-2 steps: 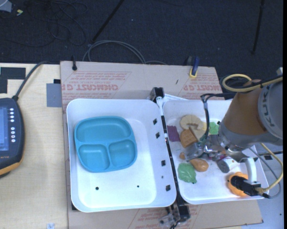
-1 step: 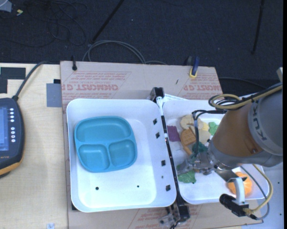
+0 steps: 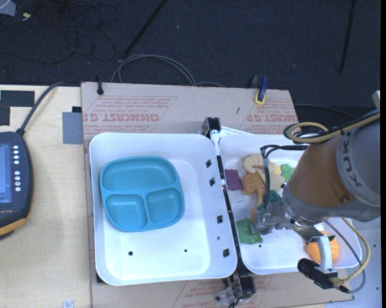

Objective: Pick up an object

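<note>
Orange ball [image 3: 322,249], one, right bin [image 3: 270,265]; claw [image 3: 267,221] grip unclear; one blue tray [image 3: 141,192], left bin [image 3: 115,147].

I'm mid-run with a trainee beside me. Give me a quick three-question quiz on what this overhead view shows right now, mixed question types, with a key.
1. True or false: the blue plastic divided tray lies in the left white bin.
2. Multiple choice: where is the gripper working? A) over the blue tray B) over the right white bin, near the green soft item C) over the tan bench beside the black teach pendant.
3. Fill in: the tray has ___ compartments.

Key
1. True.
2. B. The grey arm with the orange band reaches over the right bin, where the brown toy and purple piece also lie.
3. Three.
</note>
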Controlling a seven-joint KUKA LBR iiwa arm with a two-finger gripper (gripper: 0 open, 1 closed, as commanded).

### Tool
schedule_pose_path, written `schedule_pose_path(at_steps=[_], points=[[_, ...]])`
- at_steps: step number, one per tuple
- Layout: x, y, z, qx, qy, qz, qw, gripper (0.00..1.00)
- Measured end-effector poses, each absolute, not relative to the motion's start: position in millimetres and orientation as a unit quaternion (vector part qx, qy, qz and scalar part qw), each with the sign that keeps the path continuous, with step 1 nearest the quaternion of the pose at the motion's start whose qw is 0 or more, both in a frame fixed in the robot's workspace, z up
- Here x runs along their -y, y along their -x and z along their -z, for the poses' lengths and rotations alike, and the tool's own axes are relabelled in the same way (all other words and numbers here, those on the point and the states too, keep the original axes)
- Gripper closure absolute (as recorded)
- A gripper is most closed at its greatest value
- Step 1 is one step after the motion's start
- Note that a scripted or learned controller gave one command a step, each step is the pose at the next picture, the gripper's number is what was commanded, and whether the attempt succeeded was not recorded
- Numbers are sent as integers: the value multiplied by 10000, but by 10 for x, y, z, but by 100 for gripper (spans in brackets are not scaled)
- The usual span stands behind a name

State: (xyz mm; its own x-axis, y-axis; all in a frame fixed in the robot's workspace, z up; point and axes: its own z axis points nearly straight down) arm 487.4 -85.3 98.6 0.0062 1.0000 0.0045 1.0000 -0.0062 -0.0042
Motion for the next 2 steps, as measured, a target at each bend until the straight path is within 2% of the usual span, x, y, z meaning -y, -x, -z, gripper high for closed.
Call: schedule_pose_path(at_steps=[1,2], points=[[855,-4872,-982,7047,7095,0,33,0],[843,-5149,-876,7077,7065,-5,15,0]])
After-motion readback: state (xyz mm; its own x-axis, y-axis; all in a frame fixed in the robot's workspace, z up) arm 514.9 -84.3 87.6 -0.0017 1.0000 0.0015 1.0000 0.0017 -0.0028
